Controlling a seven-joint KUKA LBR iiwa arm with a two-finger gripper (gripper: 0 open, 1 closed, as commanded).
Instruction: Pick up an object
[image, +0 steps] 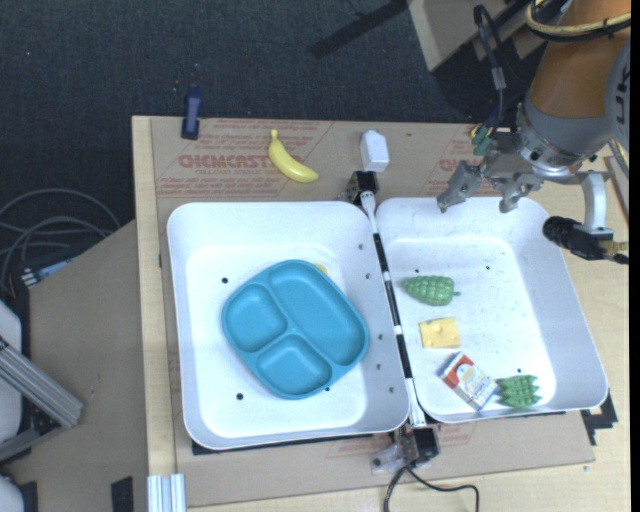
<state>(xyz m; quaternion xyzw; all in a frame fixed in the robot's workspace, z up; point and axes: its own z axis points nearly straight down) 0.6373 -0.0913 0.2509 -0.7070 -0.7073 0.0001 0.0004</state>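
Gripper: hanging above the far rim of the right bin (580, 330), gripper (482, 196) with its two fingers spread apart and nothing between them.
Arm: one, grey with an orange band (572, 70), coming in from the upper right.
Bins: two, white and shallow, side by side on the bench; the left bin (190, 300) and the right one touch along the middle seam.
Left bin contents: one blue divided tray (292, 327) with three compartments, lying flat near the middle; a small yellow bit peeks out at its far edge, too little to name.
Right bin contents: four things, count them. One green knobbly piece (431, 290) near the left wall, one yellow square block (440, 333) just below it, one red-and-white packet (467, 380) toward the near edge, and one green leafy toy (520, 391) just beside the packet.
Outside the bins: one yellow banana (289, 160) on the board behind the left bin, one small blue object (191, 112) at the board's far left corner, one white block (375, 150) near the seam.
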